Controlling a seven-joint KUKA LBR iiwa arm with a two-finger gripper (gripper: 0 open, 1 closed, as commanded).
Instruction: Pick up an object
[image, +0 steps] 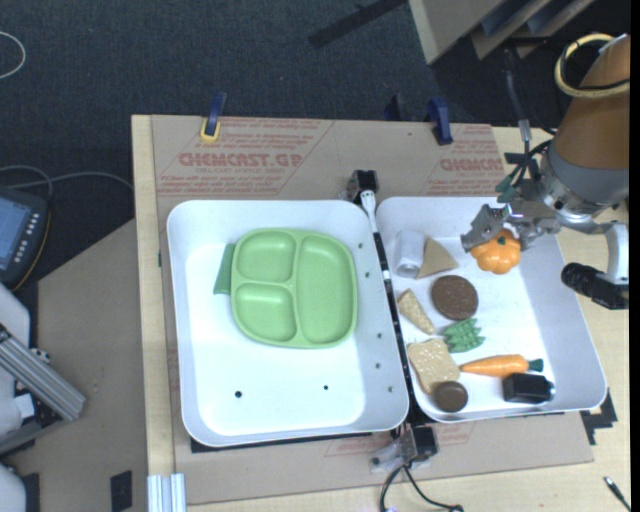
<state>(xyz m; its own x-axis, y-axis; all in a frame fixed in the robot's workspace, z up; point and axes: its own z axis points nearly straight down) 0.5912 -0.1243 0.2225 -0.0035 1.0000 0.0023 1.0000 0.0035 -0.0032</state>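
Observation:
The right bin (570, 320) holds several toy foods. A small orange pumpkin (497, 255) with a green stem sits near the bin's far side. My gripper (505, 228) hangs directly over it, with the pumpkin's top touching or just under the grey tip. Also in the bin are a white cylinder (410, 250), a tan wedge (436, 258), a brown disc (455, 296), a bread stick (416, 312), a green leafy piece (462, 335), a toast slice (432, 362), a carrot (495, 366), a dark brown round (449, 396) and a black block (527, 388).
The left bin (200, 380) carries a green divided plate (295, 288). A black divider strip (385, 300) runs between the bins. The arm's orange-banded wrist (595, 110) looms over the right bin's far right corner.

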